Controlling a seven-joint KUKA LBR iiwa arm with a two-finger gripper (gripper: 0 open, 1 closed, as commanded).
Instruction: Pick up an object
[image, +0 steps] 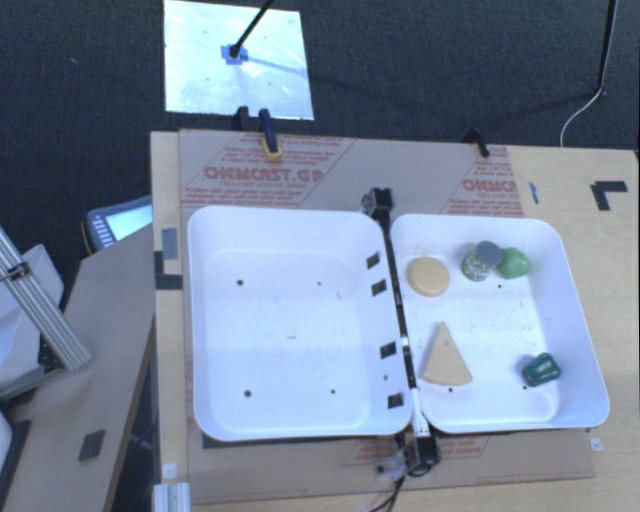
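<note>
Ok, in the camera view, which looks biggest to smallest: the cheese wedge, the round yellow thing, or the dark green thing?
1. Tan triangular wedge
2. Pale yellow round disc
3. Dark green lumpy object
All lie in the right bin, so nearness hardly matters.

Right bin (570, 300) holds a tan wedge (445, 357) and round disc (429, 276).

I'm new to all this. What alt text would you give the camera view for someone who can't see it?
Two shallow white bins sit side by side on a bench, seen from above. The right bin holds a tan wedge, a pale round disc, a grey lump, a green ball and a dark green piece.
</note>
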